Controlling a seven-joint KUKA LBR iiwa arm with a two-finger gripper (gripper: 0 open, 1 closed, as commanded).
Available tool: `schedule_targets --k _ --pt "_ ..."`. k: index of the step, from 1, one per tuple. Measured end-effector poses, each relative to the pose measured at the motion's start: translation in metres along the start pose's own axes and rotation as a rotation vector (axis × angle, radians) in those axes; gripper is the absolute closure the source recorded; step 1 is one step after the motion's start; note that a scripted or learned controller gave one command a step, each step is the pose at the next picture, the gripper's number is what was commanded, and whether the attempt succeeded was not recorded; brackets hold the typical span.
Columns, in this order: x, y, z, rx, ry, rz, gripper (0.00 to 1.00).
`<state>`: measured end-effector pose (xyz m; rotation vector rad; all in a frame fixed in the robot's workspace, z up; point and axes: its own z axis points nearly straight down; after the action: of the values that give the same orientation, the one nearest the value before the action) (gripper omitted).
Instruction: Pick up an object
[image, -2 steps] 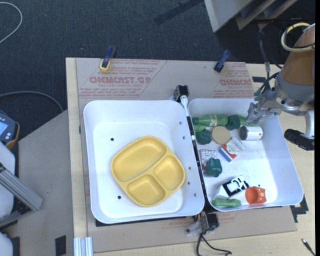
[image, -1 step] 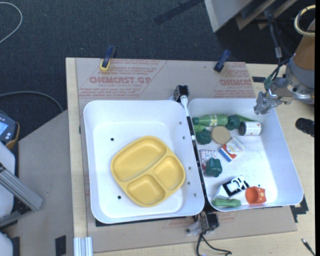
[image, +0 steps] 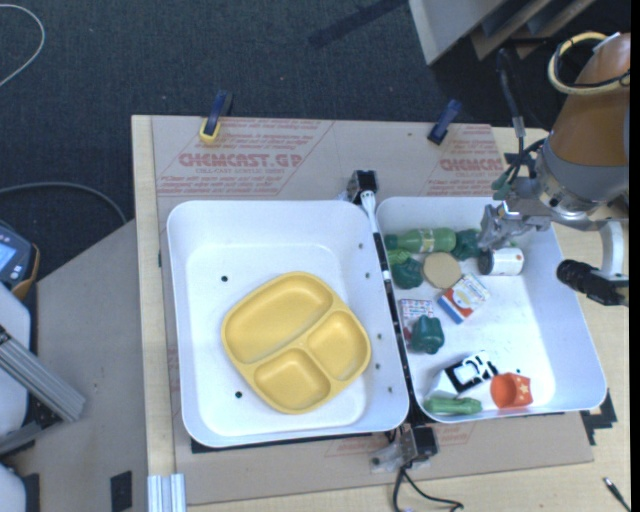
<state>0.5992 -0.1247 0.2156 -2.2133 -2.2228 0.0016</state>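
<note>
The arm enters from 3 o'clock; its gripper (image: 497, 232) hangs low over the upper part of the right bin (image: 560, 330), at about 1 o'clock from that bin's centre; whether it is open or closed cannot be told, and nothing can be seen held.

Nearest candidate: a white cylinder (image: 503, 262), lying on its side just below the gripper, at 6 o'clock from it; contact between the 2 cannot be confirmed. Judged handling: light, rigid, smooth; likely to roll or slip; take it across the round body at mid-length, square to its axis.

Other contents of the right bin:
- green bottle (image: 422, 241), at 9 o'clock from the gripper, lying flat; probably light and stiff; grasp across its middle;
- tan disc (image: 441, 270), just beside the bottle at 5 o'clock; flat, hard to get under;
- red-and-white packet (image: 462, 298), thin, probably pliable;
- dark green piece (image: 428, 334), near the bin's centre;
- black-and-white item (image: 467, 373), orange block (image: 511, 390) and green pod (image: 453, 405), clustered near the lower rim.

The left bin (image: 200, 260) holds a yellow tray (image: 295, 342) with 3 compartments; broad, stiff, awkward to grip except at the rim.
</note>
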Motion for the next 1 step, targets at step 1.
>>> schedule_targets --k 1 --pt "0.0462 -0.0301 -0.0177 0.0 0.0 0.0 1.0"
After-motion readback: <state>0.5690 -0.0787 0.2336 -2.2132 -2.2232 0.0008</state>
